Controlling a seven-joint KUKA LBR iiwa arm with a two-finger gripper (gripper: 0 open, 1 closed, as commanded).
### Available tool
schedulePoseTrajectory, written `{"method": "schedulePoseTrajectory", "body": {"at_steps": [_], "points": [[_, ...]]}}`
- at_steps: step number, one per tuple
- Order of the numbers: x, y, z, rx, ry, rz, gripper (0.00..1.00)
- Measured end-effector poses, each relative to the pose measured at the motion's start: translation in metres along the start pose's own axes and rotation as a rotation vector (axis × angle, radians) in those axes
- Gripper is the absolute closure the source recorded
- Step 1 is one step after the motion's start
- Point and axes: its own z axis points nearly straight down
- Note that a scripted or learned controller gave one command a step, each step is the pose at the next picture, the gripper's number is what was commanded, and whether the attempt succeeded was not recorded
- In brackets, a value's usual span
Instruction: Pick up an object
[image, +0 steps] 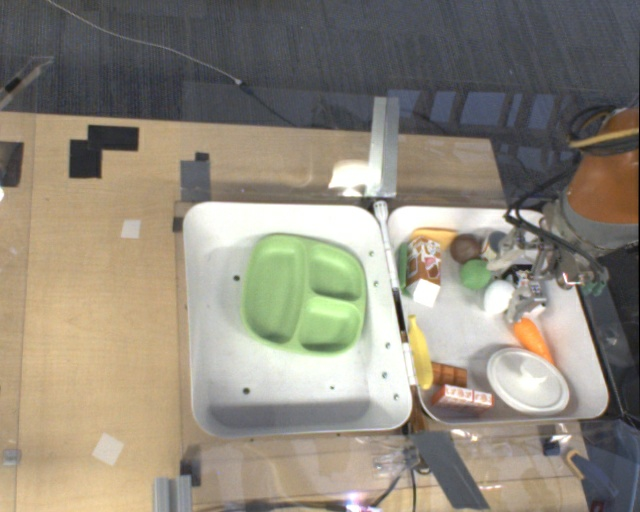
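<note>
Gripper (527, 290) low in right bin (590, 345), over white ball (497, 297) and carrot (534, 340). Jaw state: cannot tell. Nothing visibly lifted; pick apparently not yet done.

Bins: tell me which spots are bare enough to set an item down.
Left bin: a bare white border all round the green divided tray, widest along its left and near sides. Right bin: crowded; one small patch between the banana, the white bowl and the green ball. The hand hangs over the carrot.
</note>
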Motion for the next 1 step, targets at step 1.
{"method": "schedulePoseTrajectory", "body": {"at_steps": [1], "points": [[0.0441, -0.0161, 0.0494, 0.0, 0.002, 0.068, 0.0]]}}
